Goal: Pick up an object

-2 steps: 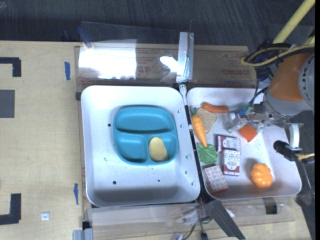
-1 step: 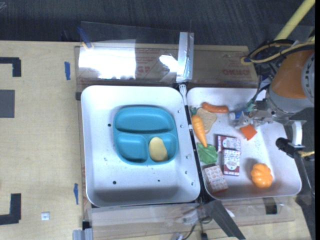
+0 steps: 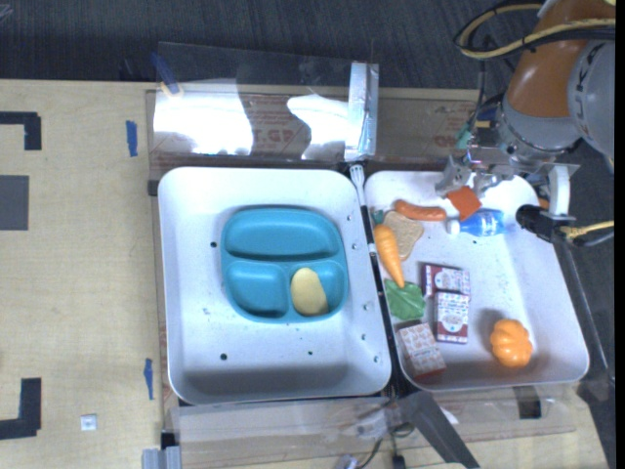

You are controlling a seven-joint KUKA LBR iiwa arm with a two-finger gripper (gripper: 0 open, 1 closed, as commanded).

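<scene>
My gripper (image 3: pixel 470 176) hangs over the far edge of the right bin (image 3: pixel 547 281), below the arm's orange band. A small orange-red block (image 3: pixel 463 201) sits right under it, touching or nearly so. Whether the block is held is not clear. Beside the block lies a clear bottle with a blue label (image 3: pixel 482 225). Also in this bin are a red sausage (image 3: pixel 420 209), a bread slice (image 3: pixel 405 232), a carrot (image 3: pixel 390 254), a green leaf (image 3: pixel 406 301), red boxes (image 3: pixel 447 301) and an orange fruit (image 3: pixel 510 342).
The left bin (image 3: pixel 195 340) holds a blue divided tray (image 3: pixel 278 247) with a yellow oval fruit (image 3: pixel 309 291) in its right compartment. A clear plastic panel (image 3: pixel 264 115) stands behind the left bin. Cables (image 3: pixel 586 231) run along the right bin's right side.
</scene>
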